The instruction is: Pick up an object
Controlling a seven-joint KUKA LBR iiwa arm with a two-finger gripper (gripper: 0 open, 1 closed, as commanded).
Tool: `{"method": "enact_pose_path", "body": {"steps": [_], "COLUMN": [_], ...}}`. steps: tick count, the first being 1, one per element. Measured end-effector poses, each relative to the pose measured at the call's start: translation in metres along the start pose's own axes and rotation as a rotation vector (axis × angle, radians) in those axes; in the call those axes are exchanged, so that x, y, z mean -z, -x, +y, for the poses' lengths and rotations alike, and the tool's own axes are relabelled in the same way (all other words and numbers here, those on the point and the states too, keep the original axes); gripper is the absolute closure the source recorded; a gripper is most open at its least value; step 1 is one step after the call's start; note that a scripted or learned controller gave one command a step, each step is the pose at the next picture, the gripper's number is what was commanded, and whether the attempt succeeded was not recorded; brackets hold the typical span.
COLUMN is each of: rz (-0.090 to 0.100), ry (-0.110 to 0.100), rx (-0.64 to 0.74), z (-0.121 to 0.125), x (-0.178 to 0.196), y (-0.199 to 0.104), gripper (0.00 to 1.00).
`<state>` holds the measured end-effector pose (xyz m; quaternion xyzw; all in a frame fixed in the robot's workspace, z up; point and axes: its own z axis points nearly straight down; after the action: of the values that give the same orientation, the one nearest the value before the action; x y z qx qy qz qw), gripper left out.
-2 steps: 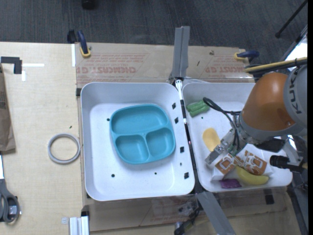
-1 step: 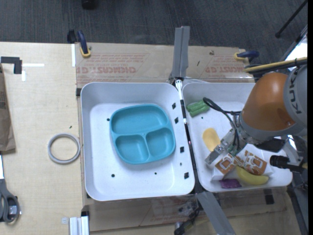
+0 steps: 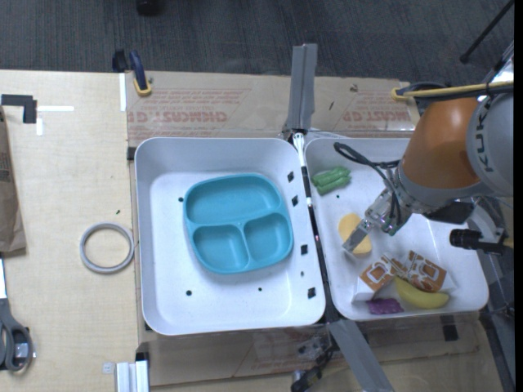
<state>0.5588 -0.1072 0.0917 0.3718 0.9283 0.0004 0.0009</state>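
Grey arm bent low, tool (image 3: 357,239) at yellow block (image 3: 351,229)

A pale yellow wedge-shaped object (image 3: 351,229) is seen lying in the right bin (image 3: 466,296), near its left wall. It is set below a green item (image 3: 331,179) and above the orange packets (image 3: 377,274).

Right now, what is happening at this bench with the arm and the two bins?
A grey arm with an orange band reaches in from the right over the right bin. Its tool is down at a pale yellow piece near the bin's left side. A green item lies further back; waffle-like toys, a banana and a purple piece lie at the front. The left bin holds a blue divided plate. Whether the tool grips anything is unclear.
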Motion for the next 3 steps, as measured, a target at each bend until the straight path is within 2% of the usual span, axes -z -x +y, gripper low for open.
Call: {"method": "enact_pose_path", "body": {"steps": [1,2,3], "rz": [-0.001,-0.002,-0.001], "ry": [0.001,0.0,0.0], "rx": [-0.005,0.119,0.296], "z": [0.0,0.02,0.008], "x": [0.009,0.0,0.001], "y": [0.001,0.064,0.065], "gripper": [1.0,1.0,1.0]}}
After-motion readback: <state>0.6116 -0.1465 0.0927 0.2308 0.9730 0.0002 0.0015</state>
